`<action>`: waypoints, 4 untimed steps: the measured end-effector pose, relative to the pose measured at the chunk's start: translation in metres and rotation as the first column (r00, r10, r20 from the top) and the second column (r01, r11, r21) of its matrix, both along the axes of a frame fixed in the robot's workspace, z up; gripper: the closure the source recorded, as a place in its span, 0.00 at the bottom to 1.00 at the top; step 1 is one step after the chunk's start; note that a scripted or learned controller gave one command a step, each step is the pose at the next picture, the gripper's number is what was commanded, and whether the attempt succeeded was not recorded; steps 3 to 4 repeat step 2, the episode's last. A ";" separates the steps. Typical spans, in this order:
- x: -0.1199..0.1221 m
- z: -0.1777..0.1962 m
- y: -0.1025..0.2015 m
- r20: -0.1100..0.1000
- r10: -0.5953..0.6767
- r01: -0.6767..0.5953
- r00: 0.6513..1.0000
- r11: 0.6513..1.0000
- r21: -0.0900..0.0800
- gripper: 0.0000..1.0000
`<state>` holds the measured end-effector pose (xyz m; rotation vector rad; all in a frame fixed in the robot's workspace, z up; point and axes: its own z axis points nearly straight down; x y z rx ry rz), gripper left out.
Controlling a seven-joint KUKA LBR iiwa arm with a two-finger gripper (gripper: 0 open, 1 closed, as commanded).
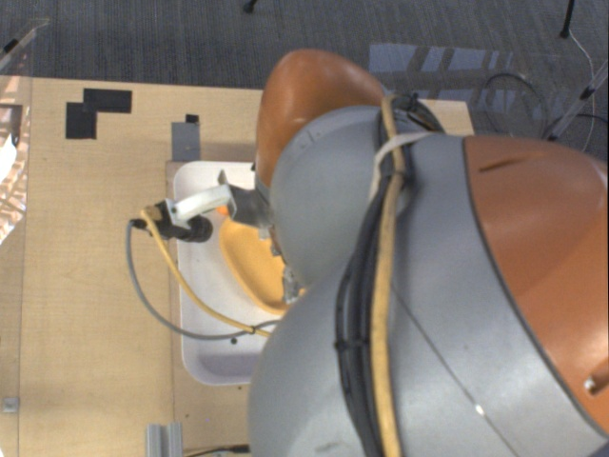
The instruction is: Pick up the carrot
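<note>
Arm [428, 284]: huge in the shot, grey with the orange band, in from the right and spread over most of the bench.
Gripper [240, 208]: down low over the upper end of the white bin, largely buried under the arm's own bulk.
Grip: wide or narrow, cannot tell, hidden from up here.
Carrot [222, 211]: just a small orange speck, right up against the gripper near the top of the bin; held or merely beside it, cannot tell.
Bin [205, 350]: white and shallow, left wall and lower corner in sight, right side under the arm.
Yellow thing [249, 265]: curved, lying mid-bin just below the gripper, right edge tucked under the arm.
Bench [76, 303]: pale wood, with a black L-shaped mark [95, 110] near the upper left.
</note>
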<state>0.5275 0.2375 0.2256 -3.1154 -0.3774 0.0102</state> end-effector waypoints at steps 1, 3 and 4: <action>-0.036 -0.107 -0.003 0.024 0.130 -0.130 0.991 0.991 -0.001 0.00; -0.031 -0.133 -0.010 0.032 0.385 -0.385 0.922 0.923 -0.021 0.00; -0.031 -0.133 -0.010 0.032 0.385 -0.385 0.922 0.923 -0.021 0.00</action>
